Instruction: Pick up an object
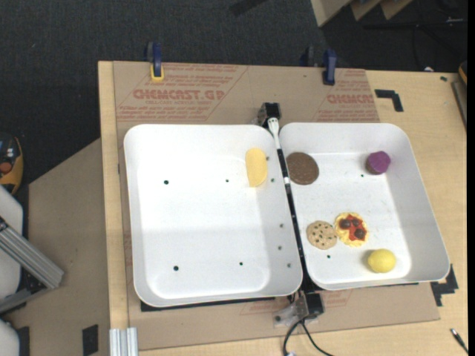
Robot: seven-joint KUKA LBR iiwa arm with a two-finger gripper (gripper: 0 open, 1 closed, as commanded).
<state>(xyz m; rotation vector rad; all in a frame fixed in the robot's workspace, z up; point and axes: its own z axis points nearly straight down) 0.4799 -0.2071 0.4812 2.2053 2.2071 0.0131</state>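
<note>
A: So, from the camera above the bench point(223, 95), what is lying where?

B: Two white bins are sitting side by side. The left bin point(193, 273) is holding one thing, a pale yellow oblong piece point(256, 167), and it is resting close to the bin's right wall, near the far end.

A: And the right bin point(415, 213)?

B: It is holding five things. A brown round disc point(303, 167) is lying at the far left of it, just beside the divider. A purple ball point(378, 162) is sitting well apart, toward the far right. Nearer to us, a chocolate-chip cookie point(322, 234) and a small pizza-like piece point(352, 228) are touching each other, and a yellow lemon-like ball point(381, 260) is lying near them, by the front rim.

A: Why are they scattered so?

B: I am guessing they are spread loosely so that a pick can reach each one. The cookie and pizza pair is looking harder to separate.

A: Six candidates, then. And the hand?

B: I cannot tell its state, whether spread or pressed together. Nothing is being lifted yet, as I am judging it.
</note>
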